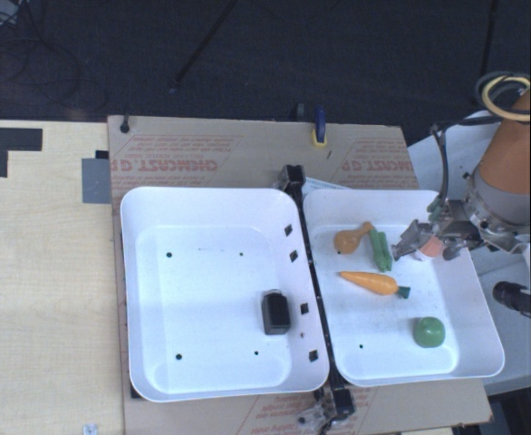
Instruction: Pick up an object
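- The grey two-finger gripper (426, 241) hangs over the right white bin (469, 352), perhaps around a small pink object (433, 247); whether its jaws are apart cannot be told.
- An orange plastic carrot (371, 282), a tan pear-shaped piece (351, 238), a green stick (380, 249) and a green ball (429, 332) lie there.
- A black block (275, 313) sits in the left white bin (148, 333).

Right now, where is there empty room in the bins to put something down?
Most of the left white bin is bare, apart from the small black block. The right white bin is crowded up top: tan gourd, green stick, orange carrot. Its near-left corner, beside the green ball, is free.
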`<state>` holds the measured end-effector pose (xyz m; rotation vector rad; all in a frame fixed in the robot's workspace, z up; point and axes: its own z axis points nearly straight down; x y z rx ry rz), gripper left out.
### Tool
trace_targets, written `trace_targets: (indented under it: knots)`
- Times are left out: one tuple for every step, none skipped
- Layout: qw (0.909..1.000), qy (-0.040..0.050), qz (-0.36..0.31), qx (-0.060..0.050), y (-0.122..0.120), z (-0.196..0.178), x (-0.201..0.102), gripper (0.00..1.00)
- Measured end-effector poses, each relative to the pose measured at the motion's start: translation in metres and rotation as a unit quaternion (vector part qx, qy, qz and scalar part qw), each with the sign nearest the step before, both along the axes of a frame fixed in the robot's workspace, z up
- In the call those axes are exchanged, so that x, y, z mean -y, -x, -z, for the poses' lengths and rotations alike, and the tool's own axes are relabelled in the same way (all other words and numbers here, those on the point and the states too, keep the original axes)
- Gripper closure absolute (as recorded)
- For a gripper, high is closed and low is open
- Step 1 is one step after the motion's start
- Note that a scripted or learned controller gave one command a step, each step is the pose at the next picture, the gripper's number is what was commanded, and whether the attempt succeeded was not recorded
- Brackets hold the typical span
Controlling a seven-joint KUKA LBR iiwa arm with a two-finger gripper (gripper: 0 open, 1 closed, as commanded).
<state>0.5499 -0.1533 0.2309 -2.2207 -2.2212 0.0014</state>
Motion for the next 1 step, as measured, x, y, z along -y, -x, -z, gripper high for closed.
trace_targets:
  knots:
    - [1.0000,-0.0024,0.000,-0.006,0.0063,0.1202,-0.0260,0.00]
